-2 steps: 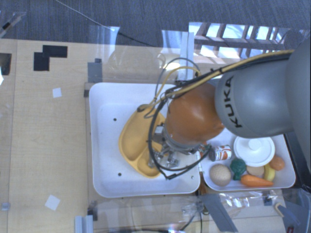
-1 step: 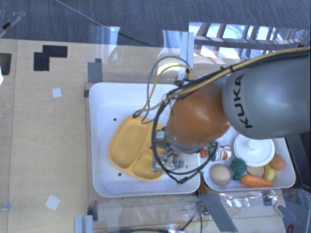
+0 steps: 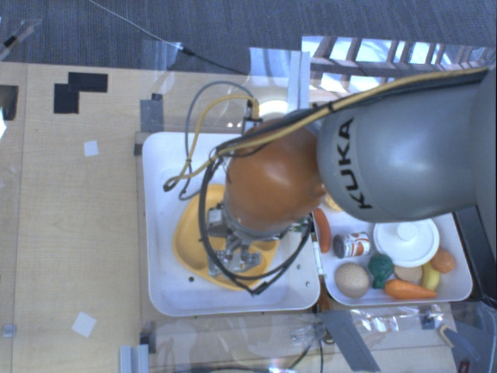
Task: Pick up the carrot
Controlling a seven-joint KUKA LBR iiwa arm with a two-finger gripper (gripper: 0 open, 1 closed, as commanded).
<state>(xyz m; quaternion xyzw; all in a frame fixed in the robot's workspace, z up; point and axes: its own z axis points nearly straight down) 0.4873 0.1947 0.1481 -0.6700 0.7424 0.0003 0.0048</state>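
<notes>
Over the left white bin (image 3: 167,286), the grey arm with its orange band (image 3: 272,177) reaches in from the right and hangs low above a yellow dish-like object (image 3: 190,235) that lies on the bin floor. The tool (image 3: 237,259) sits at the arm's lower end, just above or against the yellow object; whether it is open or closed cannot be told from this angle, and nothing is seen in its grip. The task's thing, a tapered orange carrot (image 3: 409,290), lies in the right white bin (image 3: 458,290), near that bin's front edge and well apart from the tool. Judged from this layout, the pick has not begun: the tool is over the wrong bin, and the step in hand is still the approach. The next move would call for lifting clear of the left bin, crossing the wall between the two bins, and descending on the carrot across its narrow width. Close neighbours crowd the carrot: a dark green broccoli-like piece (image 3: 380,269) just beside its thick end, a small yellow piece (image 3: 431,280) touching or nearly touching it, a beige egg-shaped object (image 3: 352,280) to its left, a white round cup (image 3: 406,241) behind it, and a small tin with a red label (image 3: 351,245). These, and the bin's front wall, leave little room for a clean descent. Both bins rest on a pale wooden tabletop (image 3: 70,247).
</notes>
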